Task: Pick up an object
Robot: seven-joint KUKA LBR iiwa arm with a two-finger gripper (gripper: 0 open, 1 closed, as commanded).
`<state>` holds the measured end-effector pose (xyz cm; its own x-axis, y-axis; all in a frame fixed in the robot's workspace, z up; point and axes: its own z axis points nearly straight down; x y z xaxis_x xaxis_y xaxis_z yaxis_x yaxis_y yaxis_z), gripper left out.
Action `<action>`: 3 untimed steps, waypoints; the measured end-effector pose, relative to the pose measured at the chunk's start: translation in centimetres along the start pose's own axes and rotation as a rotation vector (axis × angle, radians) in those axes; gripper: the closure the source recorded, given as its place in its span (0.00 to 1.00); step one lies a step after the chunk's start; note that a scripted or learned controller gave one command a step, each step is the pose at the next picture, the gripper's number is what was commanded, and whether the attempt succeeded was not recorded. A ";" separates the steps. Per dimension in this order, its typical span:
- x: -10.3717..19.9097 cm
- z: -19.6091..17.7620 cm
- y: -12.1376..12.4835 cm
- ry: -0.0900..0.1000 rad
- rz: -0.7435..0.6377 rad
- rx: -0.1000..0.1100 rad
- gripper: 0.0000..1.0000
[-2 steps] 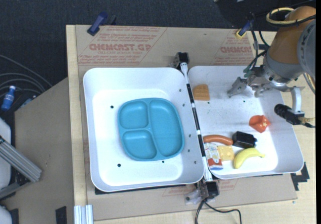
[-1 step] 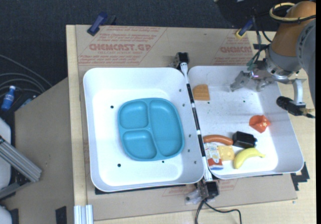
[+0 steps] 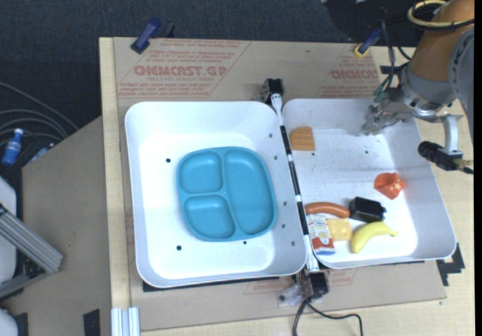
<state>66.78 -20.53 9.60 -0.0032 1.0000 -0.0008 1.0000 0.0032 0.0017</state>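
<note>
gripper (image 3: 374,120) at right bin (image 3: 429,176) far edge, open/closed can't tell, nothing seen held | banana (image 3: 370,235) near front corner, likely light, smooth, curved | grab across its middle

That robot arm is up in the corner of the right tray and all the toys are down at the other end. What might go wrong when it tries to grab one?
The banana, black block, hot dog and carton lie crowded together, so the hand might nudge neighbours or close on two at once. The carton sits by the bin wall, which could block one finger.
</note>
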 end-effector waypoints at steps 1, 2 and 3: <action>0.0 0.0 0.0 0.000 0.000 0.001 0.00; 0.0 -1.1 0.1 -0.002 -0.001 -0.003 1.00; 0.0 -1.0 0.1 -0.002 0.000 -0.002 0.00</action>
<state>66.84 -20.51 10.63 -0.0036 1.0000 -0.0027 1.0000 0.0036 0.0037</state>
